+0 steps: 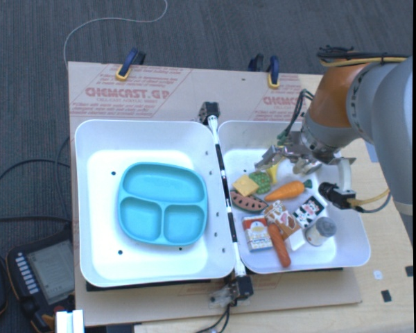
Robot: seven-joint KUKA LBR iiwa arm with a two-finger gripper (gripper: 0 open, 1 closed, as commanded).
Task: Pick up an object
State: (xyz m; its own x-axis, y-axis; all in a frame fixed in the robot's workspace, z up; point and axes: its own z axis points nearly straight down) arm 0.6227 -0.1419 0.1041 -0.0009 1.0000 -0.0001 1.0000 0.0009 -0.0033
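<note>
My gripper (286, 161) hangs over the back part of the right bin (353, 255), its fingers spread open with nothing between them. Just in front of it lie an orange carrot (286, 191), a green piece (261, 180) and a yellow cheese wedge (245, 185). Further forward are a brown slice (248, 201), a red-and-white box (255, 232), a reddish sausage (280, 246), a black-and-white piece (308, 211) and a grey cylinder (320, 231).
The left bin (97, 255) holds a blue divided plate (163, 203). A ridge with a black clamp (209, 111) separates the two bins. The grey arm with its orange band (336, 96) comes in from the right above the right bin's far corner.
</note>
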